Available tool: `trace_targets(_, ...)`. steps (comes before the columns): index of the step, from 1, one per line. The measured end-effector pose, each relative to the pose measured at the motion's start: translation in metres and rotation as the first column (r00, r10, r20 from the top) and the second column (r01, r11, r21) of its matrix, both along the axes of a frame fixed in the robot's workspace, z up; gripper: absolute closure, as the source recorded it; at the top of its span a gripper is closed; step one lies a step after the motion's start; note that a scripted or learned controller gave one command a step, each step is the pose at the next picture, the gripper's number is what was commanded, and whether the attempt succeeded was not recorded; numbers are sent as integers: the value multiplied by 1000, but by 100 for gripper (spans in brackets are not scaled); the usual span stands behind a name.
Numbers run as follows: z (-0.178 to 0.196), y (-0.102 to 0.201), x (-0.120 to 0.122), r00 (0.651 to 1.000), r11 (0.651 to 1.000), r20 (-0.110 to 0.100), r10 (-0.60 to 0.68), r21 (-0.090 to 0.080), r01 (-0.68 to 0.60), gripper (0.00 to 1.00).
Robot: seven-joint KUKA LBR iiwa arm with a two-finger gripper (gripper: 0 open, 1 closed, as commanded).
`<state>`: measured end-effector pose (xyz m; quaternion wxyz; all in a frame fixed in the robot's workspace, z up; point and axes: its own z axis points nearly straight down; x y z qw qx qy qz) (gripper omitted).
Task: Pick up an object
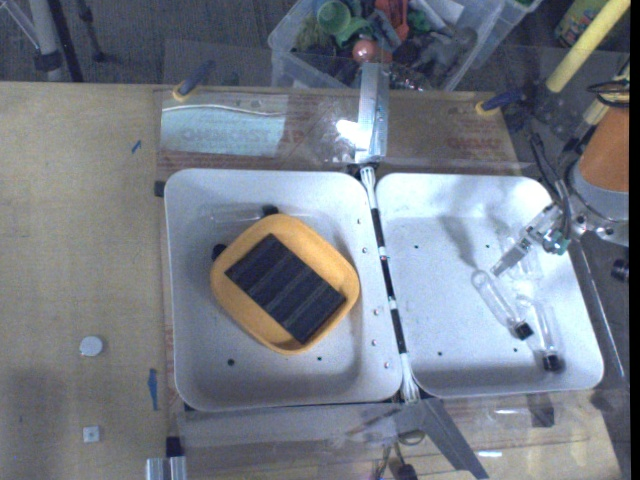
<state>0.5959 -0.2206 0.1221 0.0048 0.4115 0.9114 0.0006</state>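
The fingers [521, 313] spread wide over the right bin [450, 353], pinching nothing; the yellow tray [345, 268] lies well left of them.

Yellow tray [285, 284] crowds the left bin [190, 268]; right bin [440, 268] mostly open.

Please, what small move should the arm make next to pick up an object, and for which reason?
Probably lower the gripper slowly and hold the right bin. Its transparent fingers appear over the right part of that bin, and nothing is visible between them. The one clear object, the yellow object with a dark ribbed top, lies in the left bin, far from the gripper.
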Motion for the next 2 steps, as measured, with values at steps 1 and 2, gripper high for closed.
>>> trace_targets(1,72,37,57,992,992,-1,-128,1,128,0)
trace_targets(2,-28,30,-30,999,999,-4,-36,3,36,0)
